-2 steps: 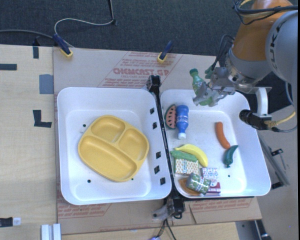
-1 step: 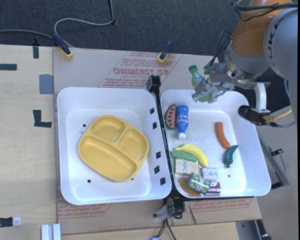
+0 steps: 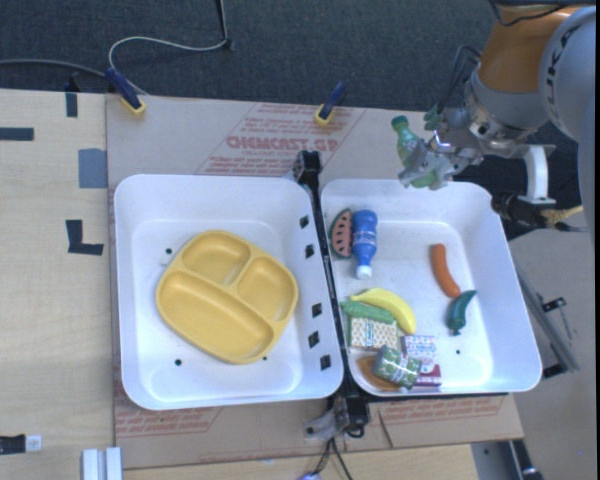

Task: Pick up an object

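My gripper hangs above the far edge of the right bin, raised off the bench. A small green bottle sticks out up and to the left from between its fingers, so the gripper is shut on it. Below, in the right bin, lie a blue bottle, a watermelon slice, an orange sausage, a green pepper, a yellow banana and a heap of small packets at the near edge.
The left bin holds a yellow divided plate. A black divider runs between the two bins. Two yellow-and-blue clamps grip the cardboard at the back.
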`<state>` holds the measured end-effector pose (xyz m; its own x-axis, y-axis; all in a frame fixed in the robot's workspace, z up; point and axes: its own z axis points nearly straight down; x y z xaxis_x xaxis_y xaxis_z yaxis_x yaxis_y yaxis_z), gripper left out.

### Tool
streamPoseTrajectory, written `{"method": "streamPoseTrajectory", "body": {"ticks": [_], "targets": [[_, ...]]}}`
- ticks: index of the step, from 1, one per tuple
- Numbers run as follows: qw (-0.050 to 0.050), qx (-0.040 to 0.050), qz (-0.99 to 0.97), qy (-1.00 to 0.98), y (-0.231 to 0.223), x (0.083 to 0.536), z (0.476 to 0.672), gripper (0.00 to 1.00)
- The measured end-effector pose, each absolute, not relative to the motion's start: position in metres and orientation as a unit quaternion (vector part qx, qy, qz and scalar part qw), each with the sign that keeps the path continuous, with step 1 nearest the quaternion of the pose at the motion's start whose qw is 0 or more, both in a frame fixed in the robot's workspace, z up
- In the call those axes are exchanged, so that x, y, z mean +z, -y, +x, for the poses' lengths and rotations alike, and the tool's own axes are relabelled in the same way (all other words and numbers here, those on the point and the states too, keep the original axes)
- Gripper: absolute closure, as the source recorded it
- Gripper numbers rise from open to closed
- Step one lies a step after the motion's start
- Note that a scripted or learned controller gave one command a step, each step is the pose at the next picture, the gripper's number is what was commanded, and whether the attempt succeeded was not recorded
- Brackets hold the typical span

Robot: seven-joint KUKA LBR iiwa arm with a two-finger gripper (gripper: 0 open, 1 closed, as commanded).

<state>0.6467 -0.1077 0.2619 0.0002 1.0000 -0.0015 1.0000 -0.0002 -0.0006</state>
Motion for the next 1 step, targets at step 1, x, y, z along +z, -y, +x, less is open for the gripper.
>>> {"method": "streamPoseTrajectory", "body": {"ticks": [1], "targets": [[0.0, -0.0008, 0.707, -0.707, 0.1002, 0.2621, 0.6517, 1.0]]}}
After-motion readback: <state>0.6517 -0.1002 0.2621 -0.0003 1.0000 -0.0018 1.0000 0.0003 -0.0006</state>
